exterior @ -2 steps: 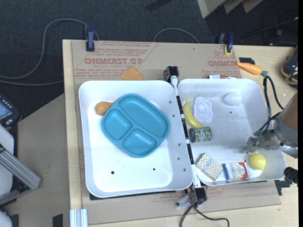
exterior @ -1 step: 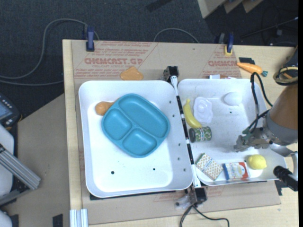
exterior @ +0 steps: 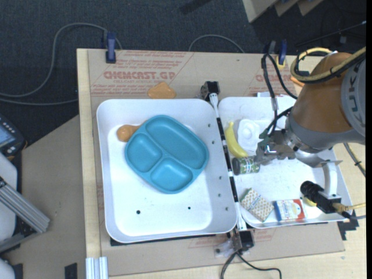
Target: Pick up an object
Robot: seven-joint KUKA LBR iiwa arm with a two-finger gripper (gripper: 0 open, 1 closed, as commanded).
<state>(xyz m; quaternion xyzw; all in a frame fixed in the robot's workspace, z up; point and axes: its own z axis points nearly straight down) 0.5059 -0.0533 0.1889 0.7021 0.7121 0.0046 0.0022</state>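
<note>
I see the bench, its brown board printed with red lettering. Two white bins sit on it: the left bin, and touching it, the right bin.

Your open floor: left bin front, below blue tray. Right bin crowded: banana, bottle, 2 packets along front, arm overhead.

Small green-labelled bottle lying on its side beside banana
</note>
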